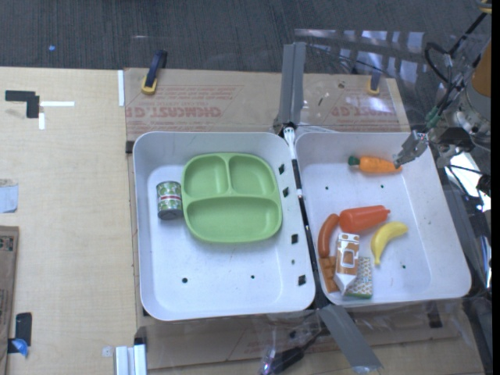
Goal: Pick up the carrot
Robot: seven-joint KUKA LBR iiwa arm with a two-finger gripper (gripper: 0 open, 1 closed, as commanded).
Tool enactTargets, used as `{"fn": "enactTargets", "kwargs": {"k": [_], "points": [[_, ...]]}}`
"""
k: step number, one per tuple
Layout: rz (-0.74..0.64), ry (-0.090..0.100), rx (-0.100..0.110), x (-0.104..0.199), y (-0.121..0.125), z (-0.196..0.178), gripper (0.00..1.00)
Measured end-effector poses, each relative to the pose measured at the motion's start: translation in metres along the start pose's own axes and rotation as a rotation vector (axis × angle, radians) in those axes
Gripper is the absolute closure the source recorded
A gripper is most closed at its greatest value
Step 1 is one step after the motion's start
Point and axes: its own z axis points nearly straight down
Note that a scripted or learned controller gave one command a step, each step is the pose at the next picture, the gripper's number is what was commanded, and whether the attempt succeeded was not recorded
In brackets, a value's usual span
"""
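- The claw (406, 154) is seen at the upper right of the right bin (437, 209), its tip at the carrot's right end.
- Whether the claw is wide or narrow cannot be told.
- The carrot (375, 165) is laid flat just left of the claw, green top pointing away from it.
- A red pepper (363, 216), banana (388, 239), sausage (327, 234) and carton (347, 254) are grouped below the claw.
- A green divided plate (231, 198) and small can (169, 200) are set far left of the claw, in the left bin (219, 287).
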Motion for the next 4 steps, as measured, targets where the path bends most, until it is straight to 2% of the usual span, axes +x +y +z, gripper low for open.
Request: {"fn": "enactTargets", "kwargs": {"k": [1, 2, 3, 4], "points": [[0.194, 0.0, 0.001, 0.013, 0.046, 0.118, 0.0], [0.173, -0.001, 0.005, 0.008, 0.06, 0.15, 0.0], [0.169, -0.002, 0.011, 0.009, 0.06, 0.144, 1.0], [0.296, 0.001, 0.001, 0.062, 0.037, 0.149, 1.0]]}}
